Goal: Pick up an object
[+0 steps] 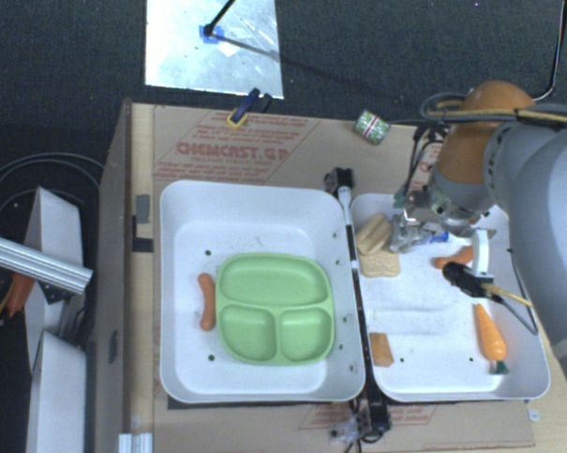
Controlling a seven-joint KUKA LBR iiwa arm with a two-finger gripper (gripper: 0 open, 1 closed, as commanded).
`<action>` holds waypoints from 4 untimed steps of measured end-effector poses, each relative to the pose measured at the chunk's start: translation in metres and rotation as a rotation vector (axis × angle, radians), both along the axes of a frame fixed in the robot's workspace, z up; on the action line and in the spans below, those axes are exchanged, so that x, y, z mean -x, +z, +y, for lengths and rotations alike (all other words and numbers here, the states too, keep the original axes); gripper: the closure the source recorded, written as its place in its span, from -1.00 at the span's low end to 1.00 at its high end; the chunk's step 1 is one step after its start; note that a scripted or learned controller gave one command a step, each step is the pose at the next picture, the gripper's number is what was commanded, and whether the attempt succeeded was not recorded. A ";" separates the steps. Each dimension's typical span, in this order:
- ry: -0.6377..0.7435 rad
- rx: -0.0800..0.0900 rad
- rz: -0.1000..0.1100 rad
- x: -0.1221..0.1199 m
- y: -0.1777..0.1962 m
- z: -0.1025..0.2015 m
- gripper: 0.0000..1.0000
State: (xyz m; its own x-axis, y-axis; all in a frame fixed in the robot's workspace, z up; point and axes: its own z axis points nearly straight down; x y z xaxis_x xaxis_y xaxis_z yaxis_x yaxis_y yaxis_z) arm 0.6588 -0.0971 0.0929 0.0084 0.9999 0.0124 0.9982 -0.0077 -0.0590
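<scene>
- We see the carrot [490,334] lying flat in the right bin [530,377], near its right wall. Its long side runs up and down the picture, leaning a little. The green end points down toward the near corner.
- The carrot is orange and thin, with a small dark green tip.
- The tool [407,231] is low in the far left corner of the right bin, next to a tan bread piece [373,236] and a flat cracker [382,265]. We cannot tell if it is open or closed, or if it holds a thing.
- A small orange block [380,348] lies near the left wall of the right bin.
- In the left bin [183,263] we see a green tray [274,307] with three parts. A sausage [206,301] lies just left of it, its long side up and down.
- Both bins sit on the counter [233,144].
</scene>
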 end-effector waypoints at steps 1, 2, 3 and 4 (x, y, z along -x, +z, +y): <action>0.008 0.014 -0.060 0.079 0.031 -0.030 1.00; 0.011 0.012 -0.063 0.096 0.125 0.030 1.00; 0.011 0.013 -0.062 0.096 0.124 0.030 -1.00; 0.009 0.013 -0.059 0.071 0.052 -0.022 -1.00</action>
State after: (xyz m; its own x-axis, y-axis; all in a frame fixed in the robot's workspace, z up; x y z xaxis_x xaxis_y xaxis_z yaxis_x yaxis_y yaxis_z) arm 0.5875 -0.1193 0.1448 -0.0010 1.0000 -0.0003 1.0000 0.0010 -0.0004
